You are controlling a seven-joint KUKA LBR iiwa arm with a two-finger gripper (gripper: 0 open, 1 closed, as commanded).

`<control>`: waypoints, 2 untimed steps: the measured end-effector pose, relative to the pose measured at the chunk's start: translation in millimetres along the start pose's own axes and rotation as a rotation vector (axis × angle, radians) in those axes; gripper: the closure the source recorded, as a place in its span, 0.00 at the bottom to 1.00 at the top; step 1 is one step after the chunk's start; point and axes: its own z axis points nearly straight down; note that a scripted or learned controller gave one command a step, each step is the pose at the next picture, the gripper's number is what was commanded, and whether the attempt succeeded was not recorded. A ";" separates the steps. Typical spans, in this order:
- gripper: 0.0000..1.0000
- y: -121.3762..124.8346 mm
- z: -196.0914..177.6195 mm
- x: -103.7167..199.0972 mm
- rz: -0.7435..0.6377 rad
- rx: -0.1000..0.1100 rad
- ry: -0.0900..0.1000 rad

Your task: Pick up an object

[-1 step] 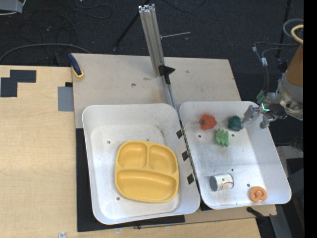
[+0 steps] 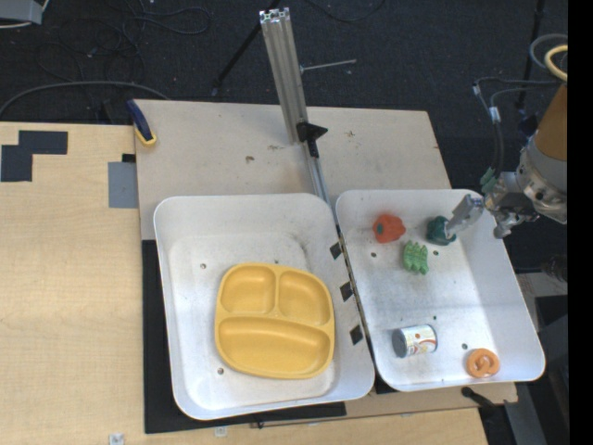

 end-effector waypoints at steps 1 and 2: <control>0.00 3.9 62.7 -2.9 0.000 0.007 0.002; 0.00 6.3 107.1 -5.0 0.001 0.005 0.001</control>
